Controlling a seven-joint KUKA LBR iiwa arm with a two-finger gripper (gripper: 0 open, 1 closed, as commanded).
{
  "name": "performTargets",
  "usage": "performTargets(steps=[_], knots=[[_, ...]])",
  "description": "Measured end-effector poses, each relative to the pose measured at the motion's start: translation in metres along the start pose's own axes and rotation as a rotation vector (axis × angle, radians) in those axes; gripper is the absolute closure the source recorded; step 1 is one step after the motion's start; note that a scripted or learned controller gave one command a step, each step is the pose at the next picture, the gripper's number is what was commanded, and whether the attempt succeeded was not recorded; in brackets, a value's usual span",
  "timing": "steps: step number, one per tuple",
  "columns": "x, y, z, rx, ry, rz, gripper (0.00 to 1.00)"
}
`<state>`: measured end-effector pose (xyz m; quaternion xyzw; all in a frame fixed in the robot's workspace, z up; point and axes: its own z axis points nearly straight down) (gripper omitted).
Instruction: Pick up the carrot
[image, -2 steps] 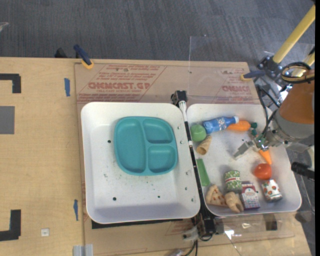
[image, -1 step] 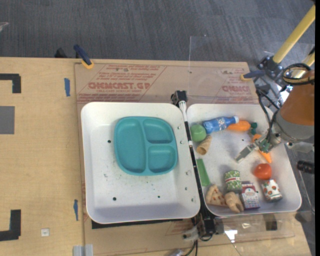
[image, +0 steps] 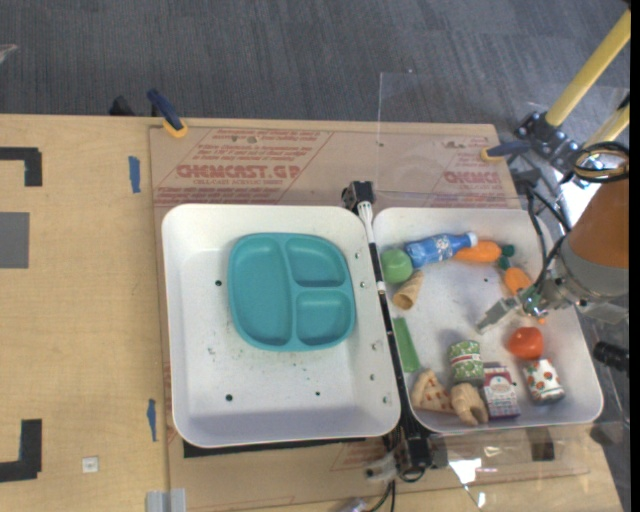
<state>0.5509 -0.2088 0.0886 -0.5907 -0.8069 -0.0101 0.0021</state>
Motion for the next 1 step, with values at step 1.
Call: performTargets(steps=[1], knots=[[-0.0118,0.0676,0.0011,0.025,0.031,0.184,0.0]])
